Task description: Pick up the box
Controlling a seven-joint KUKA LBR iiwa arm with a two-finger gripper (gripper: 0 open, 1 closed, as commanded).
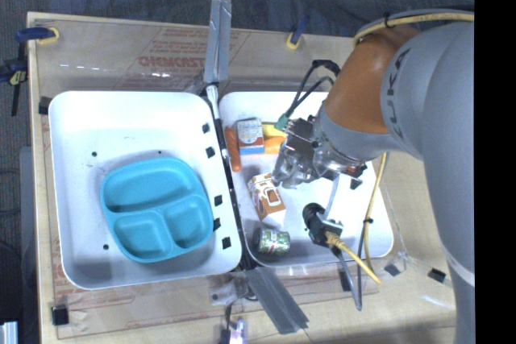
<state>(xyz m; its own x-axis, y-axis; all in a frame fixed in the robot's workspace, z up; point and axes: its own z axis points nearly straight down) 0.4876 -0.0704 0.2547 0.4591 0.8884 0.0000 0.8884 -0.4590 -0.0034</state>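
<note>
Left shallow white bin (72,125): holds one light blue plastic plate with three compartments (157,208), lying flat toward the bin's near right part.

Right shallow white bin (379,234): holds several small items along its left side. A small orange and white carton box (267,198) lies tilted near the middle of the bin, just below and left of the gripper. A small green and silver can (274,241) lies on its side near the front wall, just in front of the box. At the back left sit a small grey and blue packet (249,133) and some orange items (232,149) close against the divider.

Arm: grey with an orange band (367,93), reaching in from the right over the right bin. Its two-finger gripper (289,173) hangs just above the upper right corner of the box, very near it; whether it touches cannot be told. Whether the gripper is spread or closed cannot be told from here, and nothing is seen clamped in it.

A yellow cable (355,258) trails across the right bin's front right.
</note>
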